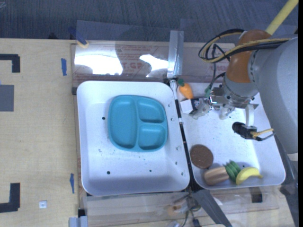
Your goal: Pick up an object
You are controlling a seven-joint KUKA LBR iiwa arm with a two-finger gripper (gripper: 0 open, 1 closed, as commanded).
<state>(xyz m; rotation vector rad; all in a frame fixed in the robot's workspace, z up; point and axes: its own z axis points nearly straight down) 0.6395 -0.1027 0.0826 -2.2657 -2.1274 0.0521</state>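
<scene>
Several small things lie in the right bin (265, 155), and any one of them would serve the task. Nearest the arm is an orange carrot (185, 90) in the far left corner, against the wall shared with the left bin (90, 141). Just near of it is a small white piece (186, 106) that I cannot identify. Along the near edge are a brown disc (201, 155), a tan bun (216, 175), a green piece (232, 169) and a yellow banana (248, 174). The last three are packed close, touching or nearly so, and the disc sits just beside the bun.

The fingers (208, 107) hang over the far left part of the right bin, just right of the carrot and the white piece and well apart from the near cluster. How far open they stand I cannot tell, as the wrist hardware hides them. Nothing shows as held.

By my reading the step in hand is the approach: no object is lifted yet. The carrot looks the likeliest target. Taking it calls for a short shift left and far, then a straight descent, with care for the bin wall beside it.

The left bin holds a teal divided plate (138, 123). Both bins rest on the desk (38, 126).
</scene>
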